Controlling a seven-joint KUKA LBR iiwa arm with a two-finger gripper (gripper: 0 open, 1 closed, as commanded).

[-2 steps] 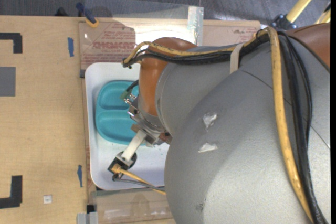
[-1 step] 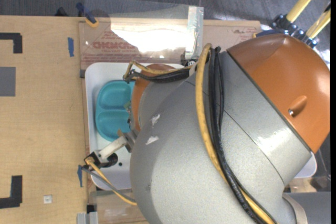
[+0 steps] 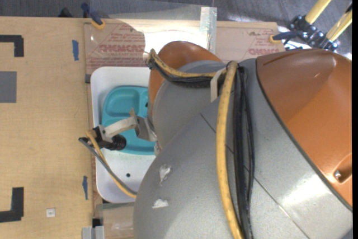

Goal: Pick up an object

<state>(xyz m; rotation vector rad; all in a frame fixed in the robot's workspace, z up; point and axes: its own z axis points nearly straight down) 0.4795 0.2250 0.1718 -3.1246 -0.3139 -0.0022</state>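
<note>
The grey arm (image 3: 235,165) with its orange band covers most of the right and centre, reaching in over the white bin (image 3: 98,81) on the left. A teal object (image 3: 120,106), dish-like with raised edges, lies in the upper part of that bin, its right side hidden beneath the arm. The wrist end of the arm hangs over the object's lower right part, where a pale bracket and a black fitting (image 3: 109,140) with a yellow cable (image 3: 109,173) stick out leftward over the bin floor. The gripper itself is buried under the arm's body, so whether the jaws stand apart or together cannot be told, nor whether the teal object sits between them or just beside them
</note>
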